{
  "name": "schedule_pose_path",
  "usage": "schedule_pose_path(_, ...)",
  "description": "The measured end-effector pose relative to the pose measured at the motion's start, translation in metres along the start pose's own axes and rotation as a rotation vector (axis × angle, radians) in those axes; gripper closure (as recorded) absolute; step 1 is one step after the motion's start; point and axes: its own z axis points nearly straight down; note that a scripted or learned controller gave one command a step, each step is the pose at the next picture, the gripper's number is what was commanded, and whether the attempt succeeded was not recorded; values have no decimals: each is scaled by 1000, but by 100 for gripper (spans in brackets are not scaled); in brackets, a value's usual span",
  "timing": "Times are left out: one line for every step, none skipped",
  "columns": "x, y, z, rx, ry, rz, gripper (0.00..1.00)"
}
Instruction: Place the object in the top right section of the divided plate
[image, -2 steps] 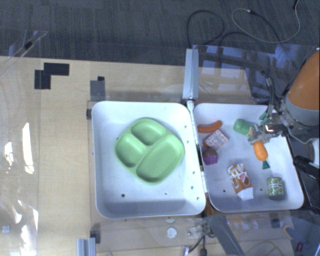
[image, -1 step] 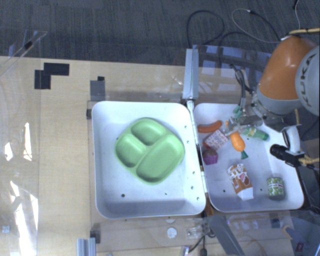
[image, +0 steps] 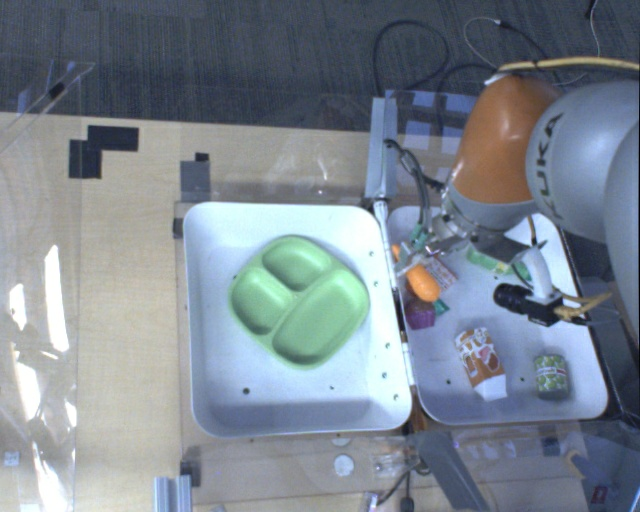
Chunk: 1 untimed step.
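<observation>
A green divided plate (image: 298, 298) lies in the left white bin (image: 215, 400), with two small sections at its upper left and top and one large section at its lower right. My gripper (image: 432, 246) hangs low over the upper left corner of the right bin (image: 580, 400). Just below it lies an orange rounded object (image: 423, 284), close to the gripper tip; I cannot see whether they touch. A purple object (image: 420, 317) sits right under the orange one.
The right bin also holds a red and white carton (image: 480, 361), a green can (image: 550, 374), a small green piece (image: 487, 261) and a white and green bottle (image: 531, 268). The wall between the bins runs beside the gripper.
</observation>
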Motion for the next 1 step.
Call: schedule_pose_path(69,37,-10,-3,-1,-434,100)
